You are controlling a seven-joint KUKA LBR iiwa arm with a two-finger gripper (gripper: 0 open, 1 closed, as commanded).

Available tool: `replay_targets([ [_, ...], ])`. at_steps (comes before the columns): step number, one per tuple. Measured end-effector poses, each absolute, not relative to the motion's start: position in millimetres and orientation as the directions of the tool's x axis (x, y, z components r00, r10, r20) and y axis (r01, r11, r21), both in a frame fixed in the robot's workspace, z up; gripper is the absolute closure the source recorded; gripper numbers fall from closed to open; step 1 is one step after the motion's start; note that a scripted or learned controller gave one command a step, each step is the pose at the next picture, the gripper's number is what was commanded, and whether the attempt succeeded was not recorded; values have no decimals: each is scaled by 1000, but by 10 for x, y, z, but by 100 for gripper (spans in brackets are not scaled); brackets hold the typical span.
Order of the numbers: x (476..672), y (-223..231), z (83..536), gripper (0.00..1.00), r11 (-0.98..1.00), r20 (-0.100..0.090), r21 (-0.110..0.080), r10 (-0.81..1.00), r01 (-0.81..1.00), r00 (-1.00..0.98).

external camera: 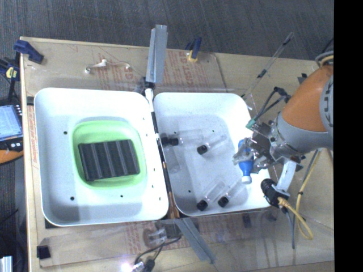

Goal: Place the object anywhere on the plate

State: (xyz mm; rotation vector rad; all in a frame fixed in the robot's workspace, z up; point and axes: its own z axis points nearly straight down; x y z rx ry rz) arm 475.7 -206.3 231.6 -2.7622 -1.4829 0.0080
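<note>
Orange band, grey body: the arm [309, 115] leans in from the right, wrist bent down over the right bin's [193, 103] right edge. The gripper [245, 162] sits low there, amid blue fittings and cables (too cluttered to tell how wide it stands, or whether anything is in it). Clear vials [211, 196] with black caps lie scattered on that bin's floor, apart from the gripper. Over in the left bin [51, 103], the green plate [108, 130] carries a dark ribbed insert [108, 160].
</note>
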Motion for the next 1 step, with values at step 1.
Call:
replay_targets([
  [1, 4757, -2063, 2316, 0, -552, -1, -8, 834, 833, 553],
])
